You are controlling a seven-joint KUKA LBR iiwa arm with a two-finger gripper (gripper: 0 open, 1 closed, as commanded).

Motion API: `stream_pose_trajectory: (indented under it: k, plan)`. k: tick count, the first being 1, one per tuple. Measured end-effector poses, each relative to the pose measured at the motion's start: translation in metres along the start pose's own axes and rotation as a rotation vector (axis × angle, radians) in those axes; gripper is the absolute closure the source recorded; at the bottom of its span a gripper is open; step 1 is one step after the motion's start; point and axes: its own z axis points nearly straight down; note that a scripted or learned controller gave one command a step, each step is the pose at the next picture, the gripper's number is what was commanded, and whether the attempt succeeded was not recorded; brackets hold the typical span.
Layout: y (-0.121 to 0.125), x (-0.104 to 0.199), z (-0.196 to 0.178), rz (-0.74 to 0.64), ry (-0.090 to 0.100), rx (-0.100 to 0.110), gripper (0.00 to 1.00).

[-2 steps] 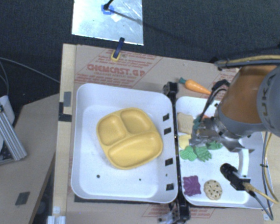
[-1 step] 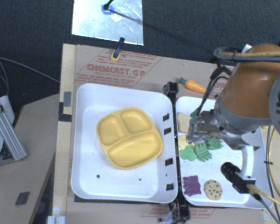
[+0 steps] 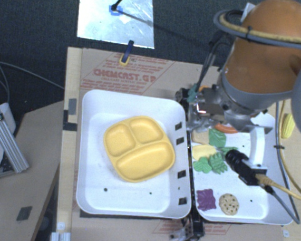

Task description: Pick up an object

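My gripper (image 3: 213,114) hangs under the orange and grey wrist over the back left part of the right bin (image 3: 269,211). Just below it lie an orange piece (image 3: 225,128), a green block (image 3: 217,138), a yellow piece (image 3: 202,150) and green leafy toys (image 3: 211,163). Nearer the front of the same bin sit a purple piece (image 3: 205,199) and a round cookie (image 3: 229,204). The arm hides whatever lies directly beneath the wrist.
A yellow divided plate (image 3: 139,148) rests in the middle of the left bin (image 3: 88,191). A black part with a yellow cable (image 3: 246,170) crosses the right bin. The ridge between the bins (image 3: 187,163) carries black clips.
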Motion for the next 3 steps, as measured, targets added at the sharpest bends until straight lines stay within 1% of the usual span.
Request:
stream_pose_trajectory:
  k: [1,2,3]
  plan:
    - [0.036,0.032,-0.008,0.006,-0.003,0.006,1.0]
    - [0.07,0.081,0.02,0.005,-0.003,0.011,1.0]
    - [0.069,0.081,0.213,0.012,-0.009,0.025,1.0]
